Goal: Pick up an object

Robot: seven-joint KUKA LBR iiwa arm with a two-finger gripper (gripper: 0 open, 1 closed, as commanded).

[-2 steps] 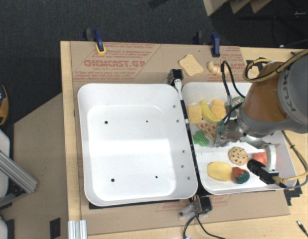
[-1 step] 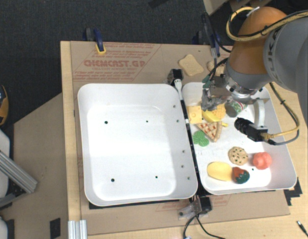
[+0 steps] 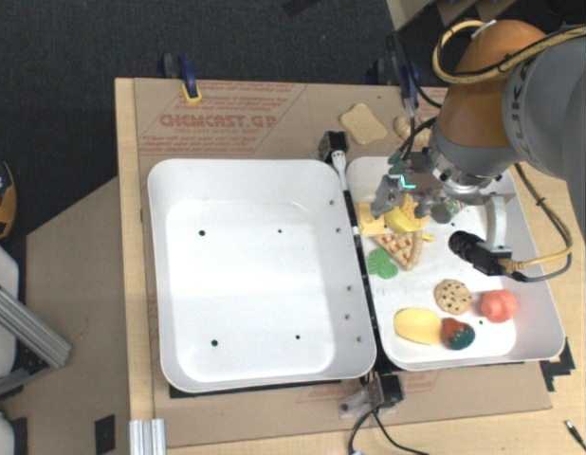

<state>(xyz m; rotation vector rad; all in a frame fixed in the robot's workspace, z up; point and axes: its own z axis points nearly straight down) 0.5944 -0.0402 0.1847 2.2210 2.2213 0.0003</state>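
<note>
Gripper (image 3: 399,195) low over far-left corner of right bin (image 3: 535,335), above the toy-food cluster.

Down at yellow piece (image 3: 404,221) by the divider edge, likely the pick target since nearest; pizza slice (image 3: 398,246) and green piece (image 3: 382,264) just beside it. Clench or release: cannot tell (wrist hides it). Cookie (image 3: 453,296), red piece (image 3: 498,305), yellow lemon-like item (image 3: 417,325) spread along near edge, apart enough for separate grasps. Left bin (image 3: 179,183) presumably the drop side.
</note>
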